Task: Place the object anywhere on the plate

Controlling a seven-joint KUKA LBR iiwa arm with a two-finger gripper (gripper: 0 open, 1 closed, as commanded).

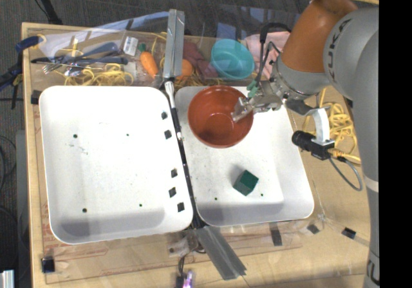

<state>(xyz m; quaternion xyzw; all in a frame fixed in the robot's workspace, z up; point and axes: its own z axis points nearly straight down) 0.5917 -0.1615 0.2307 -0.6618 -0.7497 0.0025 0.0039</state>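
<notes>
Right of centre in the frame, the gripper (248,107) sits low over the right rim of a red-brown plate (212,127), which looks more like a shallow bowl. How far it is open cannot be told, and nothing is seen in its hold. Below it, toward the lower middle of the right bin (290,183), a small dark green block (245,182) lies apart from the plate, untouched. The left bin (96,171) lies beside it. A likely risk: the gripper catches the plate's rim and drags or tips it. The arm's bulk hides the gripper's far side.
</notes>
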